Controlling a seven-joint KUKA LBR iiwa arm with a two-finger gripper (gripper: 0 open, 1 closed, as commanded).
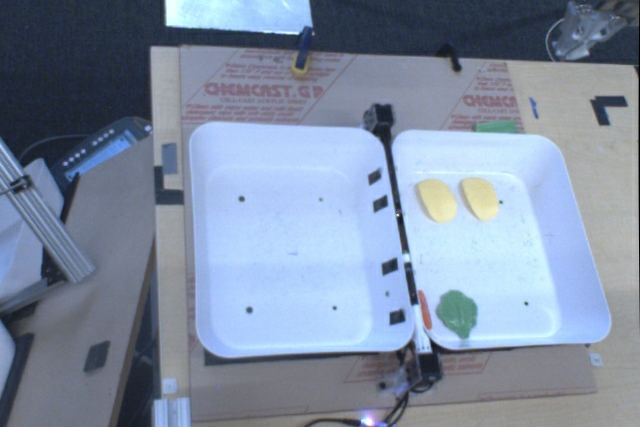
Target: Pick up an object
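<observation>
Presently, near to far:

Item 1 — green leaf-shaped piece (458,312), lying flat on the floor of the right bin (575,245), in its near corner beside the central divide. A thin orange sliver (425,308) lies just beside it, against the bin's inner wall.

Item 2 — left bin (215,245), white and shallow, sharing the surface (330,85) with the right bin; the two stand side by side with dark clips along the join.

Item 3 — two yellow oval pieces, one (436,200) nearer the divide and the other (481,197) just beside it, apart but close, both flat on the floor of the right bin toward its far side.

Item 4 — tool (590,23), at the far right corner of the scene, beyond the surface's edge and well apart from every piece; too small and blurred to say whether it is parted or closed, and nothing can be made out in its grasp.

Status — by my judgement the task is at its start: every candidate piece rests in the right bin, none lifted. Left to do: bring the tool over the bin, descend on one piece, close, raise.
</observation>
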